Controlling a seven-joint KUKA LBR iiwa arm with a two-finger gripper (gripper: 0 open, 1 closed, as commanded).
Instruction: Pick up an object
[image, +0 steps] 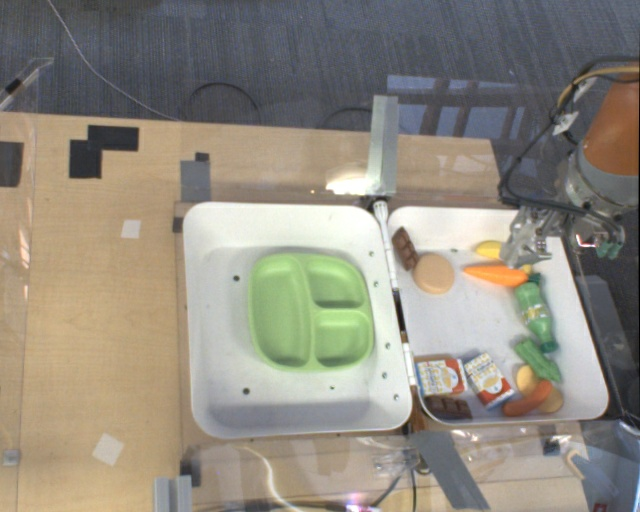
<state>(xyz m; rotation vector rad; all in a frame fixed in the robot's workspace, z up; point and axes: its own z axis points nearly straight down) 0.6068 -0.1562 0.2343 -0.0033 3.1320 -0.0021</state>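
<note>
My arm (608, 150) is a rounded grey metal body with a broad orange band wrapped above the wrist. Black cables loop off its side, one with a yellowish stretch near the top, and they trail beside the band. Below the band my wrist narrows into a pale grey collar. From it comes my small silvery metal gripper (524, 243), boxy, with dark fittings and bright edges.

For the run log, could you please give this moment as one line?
gripper: above toy carrot, right bin | grasp: none seen | green tray: left bin
</note>
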